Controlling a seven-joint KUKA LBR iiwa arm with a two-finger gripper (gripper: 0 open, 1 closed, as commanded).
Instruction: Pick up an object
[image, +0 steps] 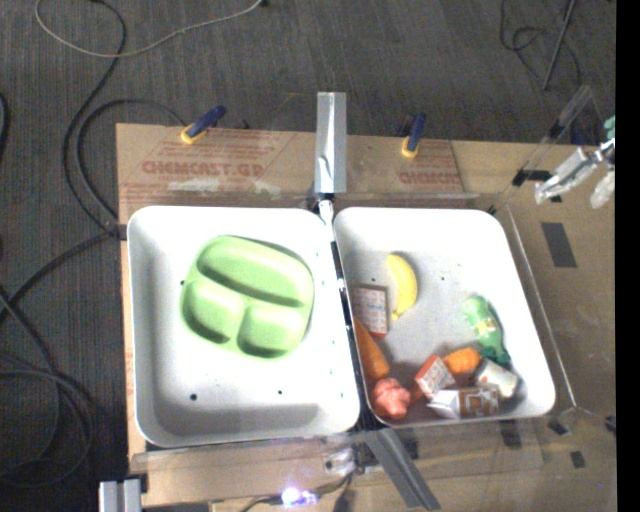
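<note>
- Claw (572, 178) positioned beyond the far right corner of the right bin (520, 260), well apart from all contents. Released or clenched: cannot tell, too pale and small.
- Nothing grasped; pick not yet begun.
- Candidate objects gathered in the right bin: banana (403, 282) near the middle, carrot (372, 355) along the left wall, cartons (432, 375) crowded at the near edge.
- Left bin (160, 400) on the tabletop, carrying one green sectioned plate (248, 297), lying flat.
- Judged easiest: the banana — open floor on its right side, room for a descent.
</note>
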